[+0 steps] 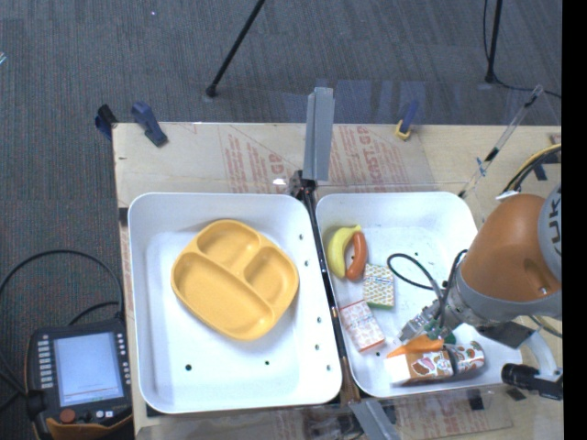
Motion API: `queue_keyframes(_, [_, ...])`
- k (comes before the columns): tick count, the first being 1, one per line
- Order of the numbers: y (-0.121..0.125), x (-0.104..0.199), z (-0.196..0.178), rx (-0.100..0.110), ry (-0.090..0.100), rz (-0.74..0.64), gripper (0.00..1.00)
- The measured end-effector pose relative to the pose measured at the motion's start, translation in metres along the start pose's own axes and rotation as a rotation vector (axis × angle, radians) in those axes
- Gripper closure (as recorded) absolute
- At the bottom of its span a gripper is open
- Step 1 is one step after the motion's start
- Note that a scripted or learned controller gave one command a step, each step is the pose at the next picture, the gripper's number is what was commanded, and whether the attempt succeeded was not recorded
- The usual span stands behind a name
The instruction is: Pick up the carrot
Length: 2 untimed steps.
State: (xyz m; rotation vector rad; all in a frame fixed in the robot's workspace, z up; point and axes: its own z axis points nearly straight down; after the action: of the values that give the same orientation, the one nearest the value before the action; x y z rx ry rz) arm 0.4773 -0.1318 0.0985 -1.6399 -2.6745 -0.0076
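Carrot (415,345) lies in right bin (404,207), near its front edge, touching a printed packet (438,363) just in front of it. End effector (433,324) sits right over the carrot's thick end, arm (514,255) angled down from the right, likely lining up a grasp. Can't tell if its tips are apart or together, hidden by wrist and blur; carrot not visibly clamped. Banana (340,248) and sausage (356,256) rest together at the bin's left, two small boxes (378,287) between. Left bin (147,218) holds yellow divided plate (235,278). Packet crowding the carrot could foul the pick.
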Motion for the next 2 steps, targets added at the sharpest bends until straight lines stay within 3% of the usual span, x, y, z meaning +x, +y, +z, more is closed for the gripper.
queue_keyframes(1, [0.000, 0.000, 0.000, 0.001, 0.000, -0.001, 0.00])
queue_keyframes(2, [0.029, -0.047, 0.013, 0.005, -0.003, 0.066, 0.00])
